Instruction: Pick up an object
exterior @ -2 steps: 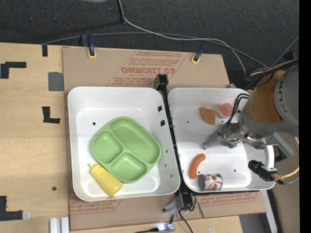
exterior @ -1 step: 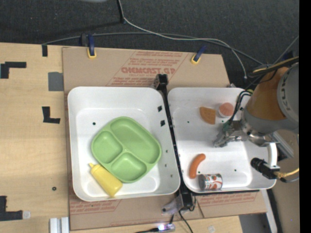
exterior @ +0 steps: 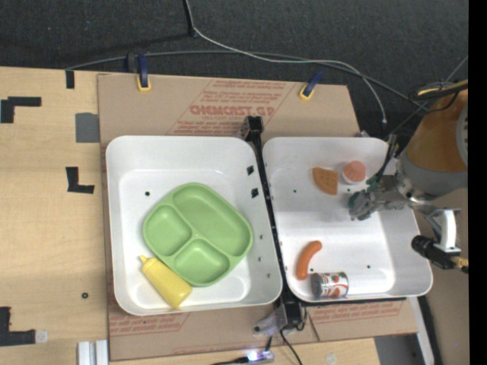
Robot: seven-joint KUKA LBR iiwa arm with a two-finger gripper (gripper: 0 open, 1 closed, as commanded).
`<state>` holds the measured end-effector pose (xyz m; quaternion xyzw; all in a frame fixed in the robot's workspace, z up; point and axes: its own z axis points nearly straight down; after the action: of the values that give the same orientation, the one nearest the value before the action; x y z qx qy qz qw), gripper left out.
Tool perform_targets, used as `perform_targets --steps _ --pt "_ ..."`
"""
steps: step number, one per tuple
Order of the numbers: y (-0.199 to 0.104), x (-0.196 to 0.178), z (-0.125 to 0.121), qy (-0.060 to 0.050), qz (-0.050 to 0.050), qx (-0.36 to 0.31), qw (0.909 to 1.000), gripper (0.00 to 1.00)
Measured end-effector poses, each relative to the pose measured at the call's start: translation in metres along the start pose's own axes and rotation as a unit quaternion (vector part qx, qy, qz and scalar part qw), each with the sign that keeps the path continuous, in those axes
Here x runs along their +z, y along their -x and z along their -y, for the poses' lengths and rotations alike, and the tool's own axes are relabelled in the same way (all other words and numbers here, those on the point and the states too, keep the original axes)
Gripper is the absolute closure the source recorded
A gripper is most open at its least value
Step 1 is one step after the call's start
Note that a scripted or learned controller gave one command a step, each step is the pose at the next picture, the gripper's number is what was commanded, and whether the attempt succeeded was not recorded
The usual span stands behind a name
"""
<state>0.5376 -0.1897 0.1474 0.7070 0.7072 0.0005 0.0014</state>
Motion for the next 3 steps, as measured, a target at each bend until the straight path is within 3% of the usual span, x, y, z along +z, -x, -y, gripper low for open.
perform_targets --steps 1,2,3 --pt "0.001 -0.063 -0.001 0.001 0.000 -0.001 1.0000 1.00" --pt "0.001 -0.099 -0.002 0.000 0.000 -0.001 1.0000 1.00" --pt "-0.051 -0.085 -0.002 -0.002 -0.001 -0.002 1.0000 1.00"
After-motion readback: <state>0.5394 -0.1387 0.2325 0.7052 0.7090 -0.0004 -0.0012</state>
